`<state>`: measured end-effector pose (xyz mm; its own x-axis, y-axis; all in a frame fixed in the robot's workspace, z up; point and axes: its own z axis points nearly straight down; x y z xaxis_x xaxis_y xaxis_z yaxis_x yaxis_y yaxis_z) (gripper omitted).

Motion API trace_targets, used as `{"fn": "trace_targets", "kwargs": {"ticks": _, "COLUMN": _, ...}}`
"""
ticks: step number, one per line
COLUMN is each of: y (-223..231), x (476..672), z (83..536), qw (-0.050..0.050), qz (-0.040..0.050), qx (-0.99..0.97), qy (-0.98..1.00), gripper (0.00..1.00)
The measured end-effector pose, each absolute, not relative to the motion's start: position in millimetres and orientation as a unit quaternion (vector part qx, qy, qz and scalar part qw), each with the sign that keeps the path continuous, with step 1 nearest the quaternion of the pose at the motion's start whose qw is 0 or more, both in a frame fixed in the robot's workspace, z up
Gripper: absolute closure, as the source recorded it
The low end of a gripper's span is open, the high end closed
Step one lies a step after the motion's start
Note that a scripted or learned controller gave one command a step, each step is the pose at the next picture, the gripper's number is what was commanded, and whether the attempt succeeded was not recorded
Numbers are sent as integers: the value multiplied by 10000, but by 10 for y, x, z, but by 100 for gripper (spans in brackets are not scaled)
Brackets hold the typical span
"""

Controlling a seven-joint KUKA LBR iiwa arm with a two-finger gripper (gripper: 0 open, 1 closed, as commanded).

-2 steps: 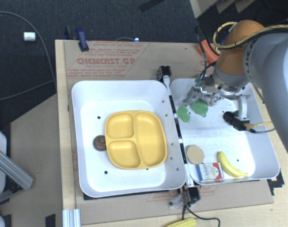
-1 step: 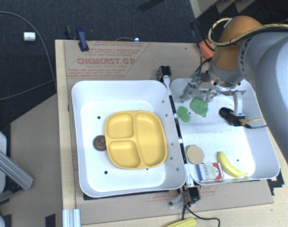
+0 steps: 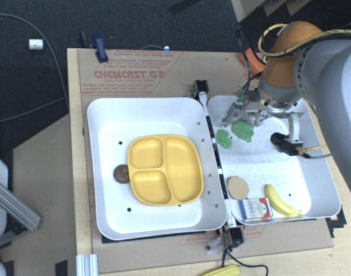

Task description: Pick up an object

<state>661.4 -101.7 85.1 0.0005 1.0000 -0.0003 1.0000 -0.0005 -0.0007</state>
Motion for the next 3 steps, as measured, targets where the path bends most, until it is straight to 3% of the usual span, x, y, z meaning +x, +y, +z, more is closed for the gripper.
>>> {"fn": "trace_targets", "kwargs": {"ticks": 1, "y": -1007, "x": 6668, "z": 849, "qw": -8, "qz": -6, "qx": -7068, "qy": -7074, "gripper": 0}}
{"fn": "trace_targets", "kwargs": {"ticks": 2, "y": -1008, "x": 6501, "z": 849, "qw": 6, "qz": 5, "qx": -7073, "qy": -7069, "gripper": 0}}
{"fn": "trace_targets", "kwargs": {"ticks": 3, "y": -1078, "x": 6669, "z": 851, "qw": -10, "qz": -6, "qx": -7067, "qy": -7075, "gripper": 0}}
